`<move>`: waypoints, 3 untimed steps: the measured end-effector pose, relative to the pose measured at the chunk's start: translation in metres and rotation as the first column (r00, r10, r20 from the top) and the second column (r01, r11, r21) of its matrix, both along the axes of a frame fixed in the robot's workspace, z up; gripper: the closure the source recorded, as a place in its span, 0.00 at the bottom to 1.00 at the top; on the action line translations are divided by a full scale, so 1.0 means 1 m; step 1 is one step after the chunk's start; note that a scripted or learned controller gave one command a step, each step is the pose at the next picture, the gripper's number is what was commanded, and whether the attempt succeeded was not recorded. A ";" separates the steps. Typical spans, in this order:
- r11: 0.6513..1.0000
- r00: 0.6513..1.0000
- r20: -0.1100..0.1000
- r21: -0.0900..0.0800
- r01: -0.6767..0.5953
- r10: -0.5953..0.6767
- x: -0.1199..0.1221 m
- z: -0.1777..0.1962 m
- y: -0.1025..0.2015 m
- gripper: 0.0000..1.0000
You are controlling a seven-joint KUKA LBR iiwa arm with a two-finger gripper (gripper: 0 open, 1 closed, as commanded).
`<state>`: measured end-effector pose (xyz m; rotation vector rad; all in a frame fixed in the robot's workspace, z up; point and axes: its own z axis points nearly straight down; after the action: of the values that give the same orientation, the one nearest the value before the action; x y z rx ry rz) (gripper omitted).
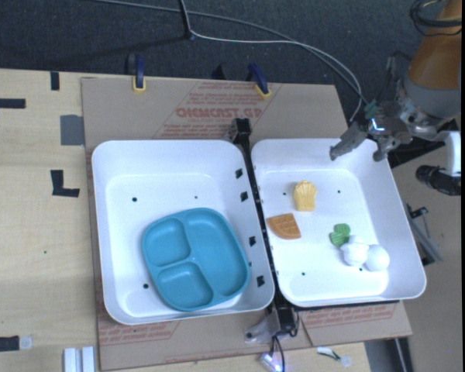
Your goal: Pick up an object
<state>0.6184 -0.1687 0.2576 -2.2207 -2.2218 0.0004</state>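
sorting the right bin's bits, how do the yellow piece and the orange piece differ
The yellow piece is pale yellow and taller than wide; the orange piece is orange-brown, squarish and looks flat. The yellow one lies nearer the bin's far wall, the orange one nearer the divider between bins. Both are small and lie apart in the right bin.

A pale wooden table (31, 231) carries a cardboard sheet (209, 111). Behind it lies dark blue carpet (85, 22), crossed by a thin cable (240, 29).

Right bin (372, 285): yellow piece (304, 195) near centre; flat orange piece (284, 226) just below-left of it; green piece (340, 234) touching two white balls (365, 255) at lower right. All lying loose.
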 end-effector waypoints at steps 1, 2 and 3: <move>1.000 1.000 -0.009 0.001 -0.001 0.001 -0.008 -0.176 0.015 0.00; 1.000 1.000 0.000 0.000 0.001 -0.001 -0.064 -0.150 0.026 0.00; 1.000 1.000 0.001 -0.001 0.002 -0.002 -0.053 -0.134 -0.007 0.00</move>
<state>0.5651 -0.1759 0.1231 -2.2235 -2.2211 0.0001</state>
